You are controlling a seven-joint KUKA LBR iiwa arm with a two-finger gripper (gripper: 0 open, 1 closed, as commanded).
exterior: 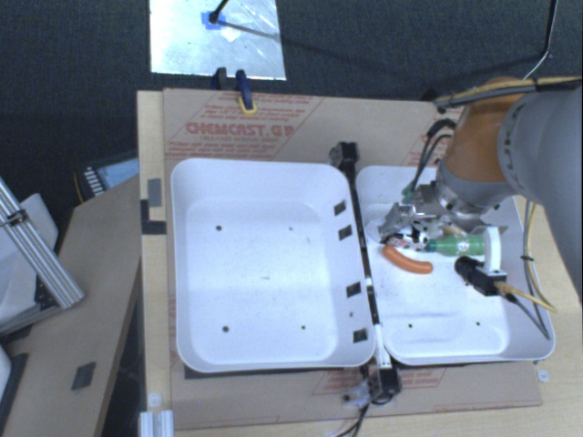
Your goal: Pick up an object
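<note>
— Orange sausage point(407, 260): where does it lie?

— On the floor of the right bin point(437, 340), in the far half, near the wall it shares with the left bin point(264, 271). It lies flat and on a slant, one end pointing towards that wall.

— And the claw point(402, 229)?

— Low over the same bin, just beyond the sausage's left end. I cannot tell whether it is wide or narrow. From this angle it is only a knot of bright metal.

— What crowds the sausage?

— A green bottle point(453, 246) lies on its side just right of it, close to its right end. I cannot tell whether they touch. A small dark-and-white thing point(414, 238), too small to make out, sits between claw and sausage. The grey arm point(537, 144), with its orange band, hangs over the bin's far right corner.

— Shapes and surfaces?

— The sausage is smooth and rounded at both ends. The bottle is glossy green. Both bins are smooth, white and shallow, with rounded corners and a few dark dots on their floors. Black clips point(346, 235) sit along the wall between them. Beneath the bins lies a brown cardboard sheet point(273, 121) with red print, and a blue clamp point(244, 87) stands at its far edge.
</note>
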